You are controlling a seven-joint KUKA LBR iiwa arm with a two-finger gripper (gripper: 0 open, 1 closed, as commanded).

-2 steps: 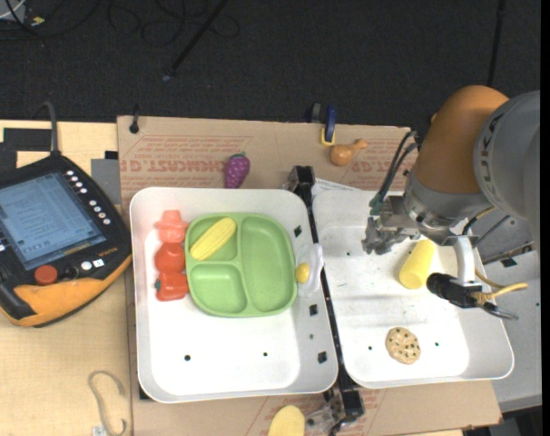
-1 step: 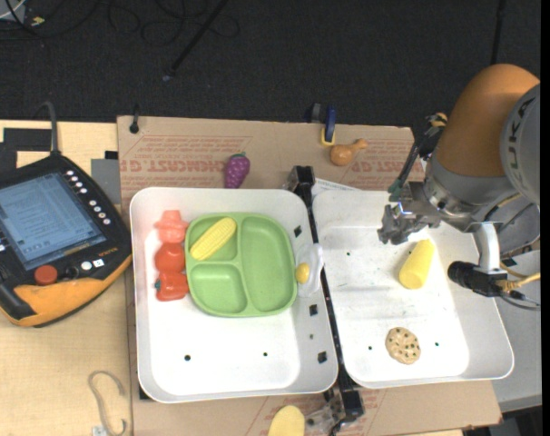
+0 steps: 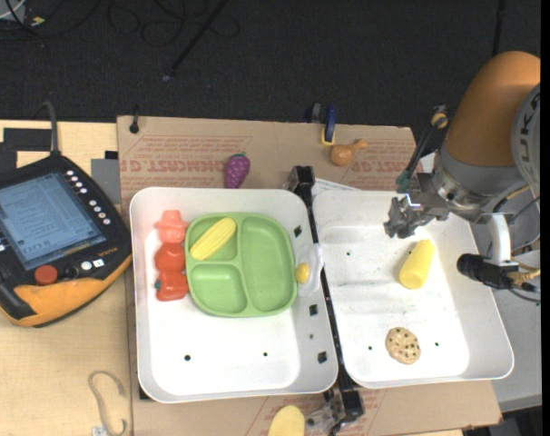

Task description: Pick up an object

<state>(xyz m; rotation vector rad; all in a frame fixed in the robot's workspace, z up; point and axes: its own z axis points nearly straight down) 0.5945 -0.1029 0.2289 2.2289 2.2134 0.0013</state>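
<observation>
In the right bin [image 3: 456,352] lie a yellow cylinder-shaped toy [image 3: 416,264] and a chocolate-chip cookie [image 3: 403,344]. My gripper [image 3: 401,222] hangs over the bin's upper middle, just up and left of the yellow toy and apart from it. The left bin [image 3: 220,371] carries a green divided plate [image 3: 248,266] with a yellow corn cob [image 3: 211,237] on its upper left section. A red and pink toy figure [image 3: 170,256] lies left of the plate. A small yellow piece [image 3: 303,272] sits at the plate's right edge.
A teach pendant [image 3: 44,234] lies on the bench at left. A purple grape toy [image 3: 236,169] and an orange duck-like toy [image 3: 345,152] rest on cardboard behind the bins. A yellow object [image 3: 286,421] sits at the front edge. A metal hook [image 3: 107,398] lies at bottom left.
</observation>
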